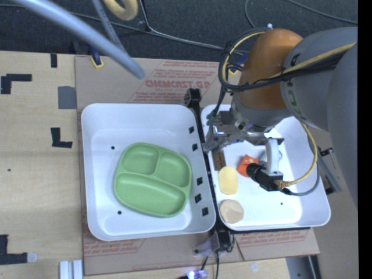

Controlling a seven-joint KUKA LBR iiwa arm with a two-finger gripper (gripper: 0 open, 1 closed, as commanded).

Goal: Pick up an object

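Several candidate objects are seen in the right bin (314,211). A pale yellow block (228,180) lies near the bin's left wall, about mid-length. A beige round piece (231,210) sits just beside it, toward the front-left corner. A small orange item (246,163) is seen just right of the yellow block, partly covered by a black fitting on the arm. A brown strip (219,157) lies against the left wall, under the gripper.

The gripper (224,137) is positioned low over the right bin's left side, near the divider between bins. Claw state cannot be told: the tips are hidden in the metal bracketry. Nothing is seen held.

The orange band (268,68) and grey arm (331,80) cover the bin's back-right portion. A yellow cable (308,176) loops off the wrist across the bin's right side.

A green divided plate (153,179) is centred in the left bin (99,127), flat, clear of the walls. Both bins rest on a cardboard sheet (174,83).
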